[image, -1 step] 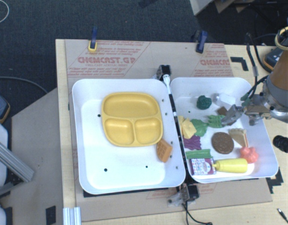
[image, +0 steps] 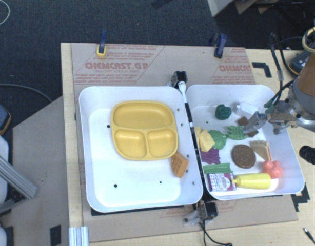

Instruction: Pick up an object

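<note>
My gripper hangs over the right bin, near its upper right part. Its fingers are spread open, and only white bin floor shows between them. The left fingertip is beside a small brown piece and a green leafy item. Just below the gripper lie a tan wedge and a brown round patty. A dark green lump and a pale clear item sit to its upper left.
Lower in the right bin lie a yellow bottle, a pink carton, a pink fruit, purple grapes and a yellow cheese piece. The left bin holds a yellow divided plate and a brown cracker.
</note>
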Motion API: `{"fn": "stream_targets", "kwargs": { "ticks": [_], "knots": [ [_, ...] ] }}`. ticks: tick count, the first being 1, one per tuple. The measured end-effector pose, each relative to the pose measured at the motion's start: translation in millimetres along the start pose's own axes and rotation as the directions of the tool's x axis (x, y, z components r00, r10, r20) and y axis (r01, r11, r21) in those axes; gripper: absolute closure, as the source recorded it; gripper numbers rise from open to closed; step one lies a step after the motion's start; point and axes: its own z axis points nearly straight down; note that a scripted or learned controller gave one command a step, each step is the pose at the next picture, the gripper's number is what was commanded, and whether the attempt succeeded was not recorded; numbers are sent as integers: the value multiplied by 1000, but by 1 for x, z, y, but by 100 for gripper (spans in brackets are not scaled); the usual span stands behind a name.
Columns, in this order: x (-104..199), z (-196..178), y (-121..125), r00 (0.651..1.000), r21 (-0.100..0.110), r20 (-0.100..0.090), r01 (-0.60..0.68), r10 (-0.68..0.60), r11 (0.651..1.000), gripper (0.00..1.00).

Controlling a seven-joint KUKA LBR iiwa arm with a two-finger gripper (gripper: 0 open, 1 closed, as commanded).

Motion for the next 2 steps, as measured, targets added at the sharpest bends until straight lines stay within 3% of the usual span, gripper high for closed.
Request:
{"fn": "stream_targets", "kwargs": {
  "ticks": [2],
  "knots": [
    [3,106,-1,1000,6,-3,0,0,1000,0]
  ]
}}
